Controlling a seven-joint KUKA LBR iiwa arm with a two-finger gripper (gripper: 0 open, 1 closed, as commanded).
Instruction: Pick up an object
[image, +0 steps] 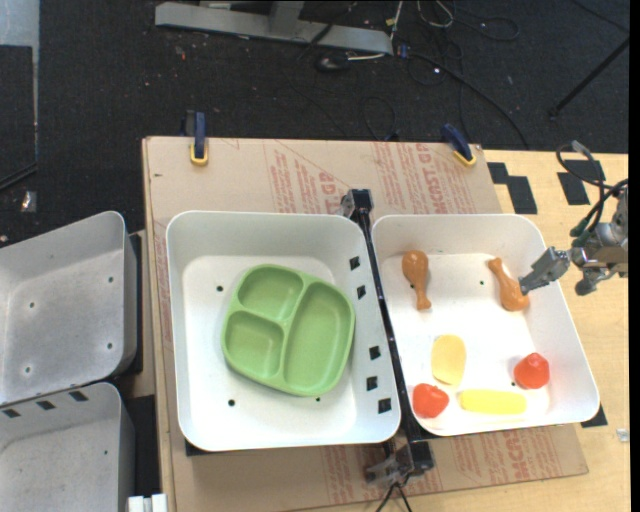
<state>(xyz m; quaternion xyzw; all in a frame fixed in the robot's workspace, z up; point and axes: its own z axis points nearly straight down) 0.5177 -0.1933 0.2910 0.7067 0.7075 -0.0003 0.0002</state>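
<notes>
The right bin (560, 310) holds two brown toy drumsticks, one at its back left (416, 278) and one at its back right (508, 285). In its front half lie a pale yellow oval piece (449, 358), a long yellow piece (492, 402) and two red round toys (430, 400) (532, 371). My gripper (560, 280) hangs at the bin's right rim, just right of the back-right drumstick. Its fingers stand apart with nothing between them, and one fingertip (538, 277) nearly touches the drumstick's thick end.
A green three-compartment plate (290, 328) fills the middle of the left bin (190, 300). A black divider with clips (375, 300) runs between the bins. Loose white bin lids (60, 300) lie off the bench at the left.
</notes>
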